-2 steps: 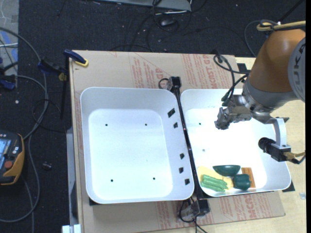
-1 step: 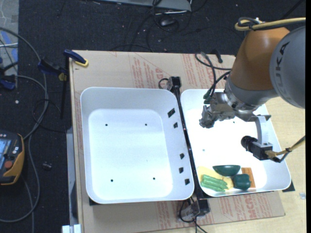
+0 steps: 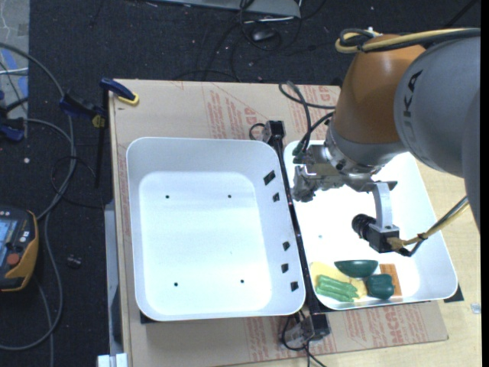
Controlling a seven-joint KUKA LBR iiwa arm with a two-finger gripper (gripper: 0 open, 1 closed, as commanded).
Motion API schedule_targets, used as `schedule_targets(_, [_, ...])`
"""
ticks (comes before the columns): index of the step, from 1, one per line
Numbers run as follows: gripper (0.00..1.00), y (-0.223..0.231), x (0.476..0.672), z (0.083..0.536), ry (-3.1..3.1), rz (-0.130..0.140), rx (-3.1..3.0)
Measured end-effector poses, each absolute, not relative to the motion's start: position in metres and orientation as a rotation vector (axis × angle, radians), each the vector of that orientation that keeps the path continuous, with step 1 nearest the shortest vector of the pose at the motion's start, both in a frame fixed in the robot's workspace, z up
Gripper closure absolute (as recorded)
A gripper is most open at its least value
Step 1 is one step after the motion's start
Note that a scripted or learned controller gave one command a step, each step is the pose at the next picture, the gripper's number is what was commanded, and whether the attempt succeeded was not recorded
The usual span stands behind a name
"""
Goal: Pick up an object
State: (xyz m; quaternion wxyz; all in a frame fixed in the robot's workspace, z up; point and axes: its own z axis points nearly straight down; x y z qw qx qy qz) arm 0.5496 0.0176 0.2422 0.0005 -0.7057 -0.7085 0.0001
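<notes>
White plastic forms both shallow bins on my bench. I see the left bin (image 3: 206, 224) lying on a cardboard sheet (image 3: 229, 105), with four small dark dots on its floor. A row of black clips (image 3: 284, 220) runs along the seam where the two bins meet.

The right bin (image 3: 435, 262) holds all the objects, grouped at its near edge. From left to right I read: a pale yellow flat piece (image 3: 325, 269), a green ridged object (image 3: 336, 287) lying just in front of it, a dark teal bowl-shaped object (image 3: 357, 267), an orange-brown flat piece (image 3: 390, 271) partly behind it, and a green block (image 3: 380, 286) touching the near wall. These items sit close together, some touching.

The arm (image 3: 382, 98) enters from the right, its orange band above the far-left part of the right bin. The gripper (image 3: 306, 176) hangs over the far-left corner of that bin, next to the seam, well apart from the object group. I cannot tell how its fingers stand, since the wrist body covers them. A black fitting (image 3: 374, 232) on a grey bracket hangs from the wrist above the bin floor, just beyond the teal object.
</notes>
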Motion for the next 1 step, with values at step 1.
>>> schedule_targets(1, [1.0, 0.0798, 0.5484, 0.2311, -2.227, 0.0, -2.214])
